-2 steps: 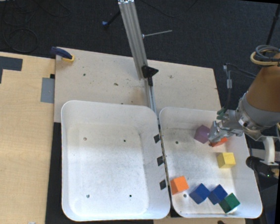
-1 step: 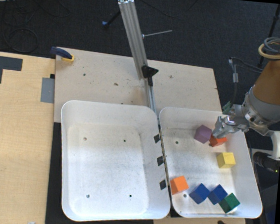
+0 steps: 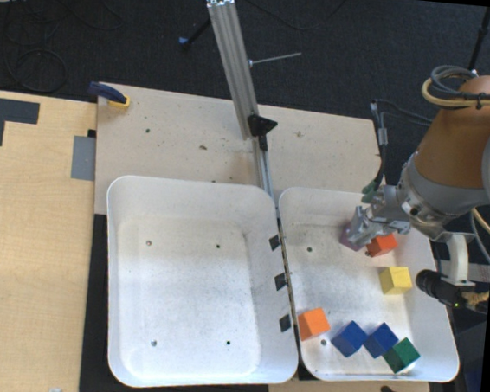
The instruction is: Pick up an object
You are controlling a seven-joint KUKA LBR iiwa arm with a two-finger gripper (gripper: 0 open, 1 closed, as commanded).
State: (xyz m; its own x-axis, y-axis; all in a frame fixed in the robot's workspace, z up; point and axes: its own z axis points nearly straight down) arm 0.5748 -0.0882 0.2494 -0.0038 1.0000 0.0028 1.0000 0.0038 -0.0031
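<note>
Grey metal, the gripper point(image 3: 365, 232) hangs low over the far part of the right bin point(image 3: 441, 364); I cannot tell its state. A red block point(image 3: 383, 244) lies just beside it, touching or nearly so. Nearer the right rim sits a yellow block point(image 3: 395, 279). Along the near edge lie an orange block point(image 3: 313, 322), two blue blocks point(image 3: 349, 338) and a green block point(image 3: 402, 353).

Two bins sit side by side on the bench point(image 3: 182, 132). The left bin point(image 3: 125, 343) lies beside the right bin point(image 3: 436, 363), which holds all the blocks. My tool point(image 3: 365, 234) hangs over its far part, one block point(image 3: 382, 244) just beside it. Another block point(image 3: 395, 279) lies nearer, and four blocks point(image 3: 356, 337) line the near edge
</note>
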